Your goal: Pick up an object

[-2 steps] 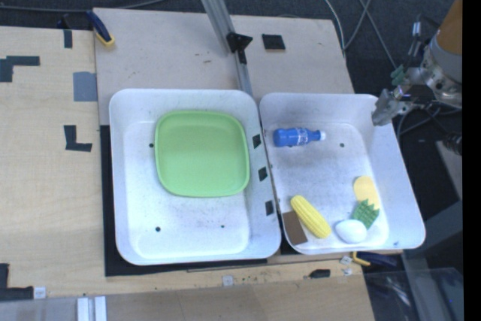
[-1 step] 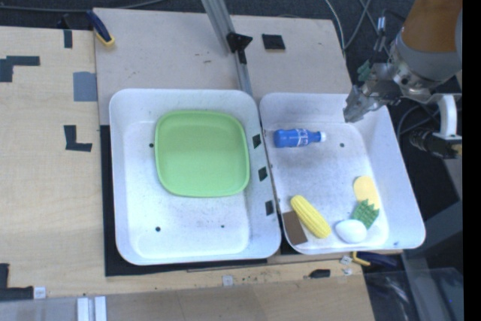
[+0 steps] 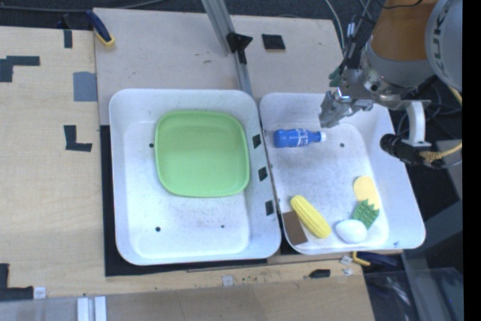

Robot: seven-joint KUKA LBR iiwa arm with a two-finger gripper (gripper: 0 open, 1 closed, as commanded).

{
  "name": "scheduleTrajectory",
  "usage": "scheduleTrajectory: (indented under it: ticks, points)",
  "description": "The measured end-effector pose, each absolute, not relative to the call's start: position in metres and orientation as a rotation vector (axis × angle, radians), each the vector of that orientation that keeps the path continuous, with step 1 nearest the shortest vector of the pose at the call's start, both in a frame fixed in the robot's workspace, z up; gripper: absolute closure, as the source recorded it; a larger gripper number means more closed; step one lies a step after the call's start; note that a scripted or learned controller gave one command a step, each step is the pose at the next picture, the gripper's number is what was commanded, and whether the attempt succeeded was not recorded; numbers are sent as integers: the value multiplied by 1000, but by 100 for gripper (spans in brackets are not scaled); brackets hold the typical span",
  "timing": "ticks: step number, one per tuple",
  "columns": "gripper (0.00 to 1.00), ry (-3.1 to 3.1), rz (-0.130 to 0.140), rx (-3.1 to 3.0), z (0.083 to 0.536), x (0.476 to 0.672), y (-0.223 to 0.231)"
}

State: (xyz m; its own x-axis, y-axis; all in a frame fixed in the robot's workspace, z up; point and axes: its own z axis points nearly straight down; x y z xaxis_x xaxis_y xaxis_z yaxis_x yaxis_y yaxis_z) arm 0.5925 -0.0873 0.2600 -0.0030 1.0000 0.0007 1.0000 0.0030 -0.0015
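A: State the items nearest the camera.
B: A white egg-shaped object [image 3: 349, 230] lies at the near edge of the right bin [image 3: 391, 184], touching a green leafy piece [image 3: 367, 213] attached to a yellow item [image 3: 365, 190]. Just left of these, a yellow corn cob [image 3: 310, 216] lies at a slant, next to a small brown block [image 3: 293, 228] at the bin's near-left corner.

A: Locate the remaining graspable object.
B: A blue bottle [image 3: 294, 137] lies on its side in the far half of the right bin, cap end pointing right.

A: Report the tool.
B: The tool [image 3: 331, 116] hangs over the far part of the right bin, just right of and above the bottle's cap end. Nothing is visible between its fingers; whether they are spread or closed cannot be determined.

A: Describe the left bin [image 3: 128, 184].
B: It holds a green square plate [image 3: 201, 152], lying flat near its centre.

A: And the surface [image 3: 45, 162]?
B: Pale wood, with dark tape marks at the left
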Motion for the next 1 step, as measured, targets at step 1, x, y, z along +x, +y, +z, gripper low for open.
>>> scheduleTrajectory:
  ticks: [1]
  points:
    - [100, -2224, 1, -2216, 246, 599, -33]
